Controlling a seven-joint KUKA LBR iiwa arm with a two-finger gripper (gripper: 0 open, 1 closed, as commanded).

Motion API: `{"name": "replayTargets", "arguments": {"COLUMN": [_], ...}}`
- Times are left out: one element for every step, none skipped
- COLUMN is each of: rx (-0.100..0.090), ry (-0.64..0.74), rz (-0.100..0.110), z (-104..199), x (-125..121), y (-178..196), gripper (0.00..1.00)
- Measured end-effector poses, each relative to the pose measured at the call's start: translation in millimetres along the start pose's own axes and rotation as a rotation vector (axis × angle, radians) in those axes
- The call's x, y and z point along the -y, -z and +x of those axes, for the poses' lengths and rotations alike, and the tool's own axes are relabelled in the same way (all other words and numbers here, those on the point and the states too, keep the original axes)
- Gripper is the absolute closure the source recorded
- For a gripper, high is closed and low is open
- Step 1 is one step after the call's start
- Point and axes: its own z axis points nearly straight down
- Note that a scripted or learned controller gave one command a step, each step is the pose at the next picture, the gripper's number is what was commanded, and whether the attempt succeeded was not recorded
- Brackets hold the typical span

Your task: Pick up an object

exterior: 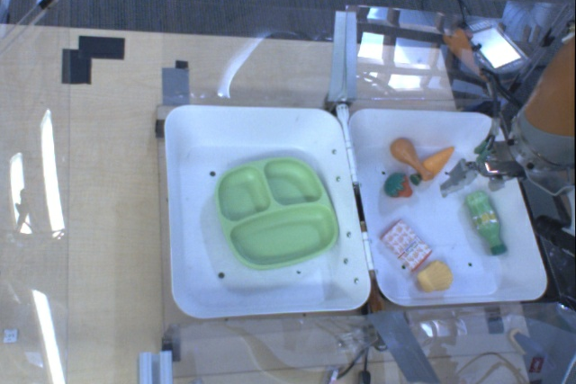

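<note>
The right bin (513, 283) holds several small objects: an orange drumstick-shaped toy (407, 154), an orange carrot (437, 160), a red and green strawberry (397, 185), a red-and-white packet (405, 245), a yellow block (435, 276) and a green bottle (484, 222) lying on its side. My gripper (461, 177) hangs over the right bin, just right of the carrot and above the bottle's cap end. Its fingers stand apart with nothing between them.
A green divided plate (276, 212) lies in the left bin (193, 283). The grey arm with its orange band (547, 108) comes in from the right edge. Clear plastic panels and cables sit behind the bins.
</note>
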Motion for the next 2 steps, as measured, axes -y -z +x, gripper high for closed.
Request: {"name": "replayTargets", "arguments": {"rx": [0.002, -0.002], "ry": [0.006, 0.053], "rz": [-0.007, 0.005], "z": [13, 29], "x": [-59, -100], "y": [-97, -99], "gripper": [0.00, 0.00]}}
